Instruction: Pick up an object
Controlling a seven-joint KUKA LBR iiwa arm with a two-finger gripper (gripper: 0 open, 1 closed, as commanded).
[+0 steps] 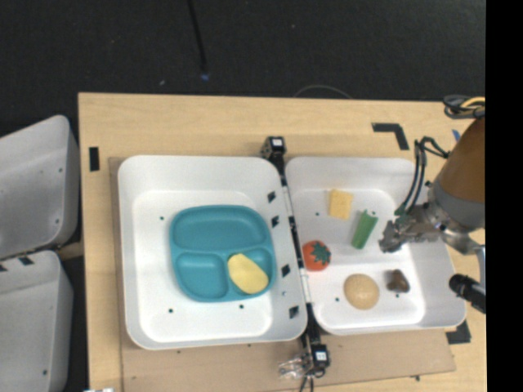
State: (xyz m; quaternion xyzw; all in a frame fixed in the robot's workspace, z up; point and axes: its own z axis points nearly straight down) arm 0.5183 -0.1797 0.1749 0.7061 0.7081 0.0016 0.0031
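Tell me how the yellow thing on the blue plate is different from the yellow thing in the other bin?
The yellow lump is rounded and bigger; the yellow block is flat-sided, squarish and smaller. The lump sits in a compartment of the teal plate in the left bin; the block lies on the right bin's floor. Both are yellow.

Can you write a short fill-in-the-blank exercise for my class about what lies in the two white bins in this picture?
1. The yellow lemon-shaped object lies in a compartment of the ____ divided plate.
2. The plate sits in the ____ bin.
3. The green block lies just below and right of the ____ block.
4. The gripper is above the ____ bin.

Missing words: blue; left; yellow; right
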